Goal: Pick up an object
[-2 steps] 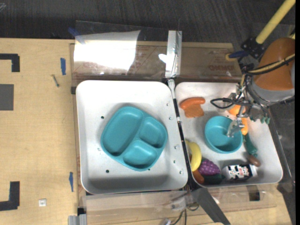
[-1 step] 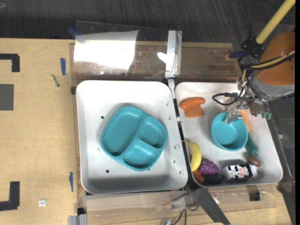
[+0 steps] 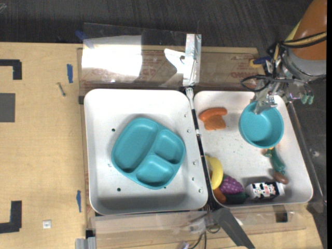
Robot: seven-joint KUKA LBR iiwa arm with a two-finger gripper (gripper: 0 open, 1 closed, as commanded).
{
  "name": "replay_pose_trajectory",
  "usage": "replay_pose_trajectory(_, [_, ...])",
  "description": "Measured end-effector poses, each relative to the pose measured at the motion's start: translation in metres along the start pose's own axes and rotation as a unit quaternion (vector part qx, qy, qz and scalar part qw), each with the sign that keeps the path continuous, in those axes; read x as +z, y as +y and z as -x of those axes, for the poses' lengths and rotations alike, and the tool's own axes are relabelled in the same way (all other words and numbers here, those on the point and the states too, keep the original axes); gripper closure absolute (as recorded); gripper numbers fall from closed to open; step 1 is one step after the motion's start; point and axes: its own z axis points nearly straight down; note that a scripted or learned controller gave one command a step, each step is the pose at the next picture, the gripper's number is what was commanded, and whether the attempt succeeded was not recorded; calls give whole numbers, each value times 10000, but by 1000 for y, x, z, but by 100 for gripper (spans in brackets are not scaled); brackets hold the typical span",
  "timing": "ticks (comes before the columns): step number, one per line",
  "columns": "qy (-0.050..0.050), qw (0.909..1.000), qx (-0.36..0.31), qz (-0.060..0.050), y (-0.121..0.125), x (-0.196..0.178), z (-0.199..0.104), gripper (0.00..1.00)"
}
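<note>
Dark carpet lay beyond the tan surface, which carried two white bins side by side. Filling much of the left bin, a teal divided tray left open floor along its rim. At 1 o'clock in the right bin the gripper met the near rim of a teal bowl; whether its fingers were apart or together could not be told. An orange piece lay at 11 o'clock. Banana, grapes and a small carton crowded the 6 o'clock edge, leaving the middle bare.
</note>
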Motion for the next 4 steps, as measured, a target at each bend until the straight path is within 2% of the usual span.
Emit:
replay_pose_trajectory(1, [52,10000,9,12,-1,6,-3,0])
replay_pose_trajectory(2, [26,9954,-962,6,-57,133,-2,0])
replay_pose_trajectory(3, [-49,9953,-964,47,-50,118,5,100])
replay_pose_trajectory(4, [0,9978,-666,6,4,-35,26,100])
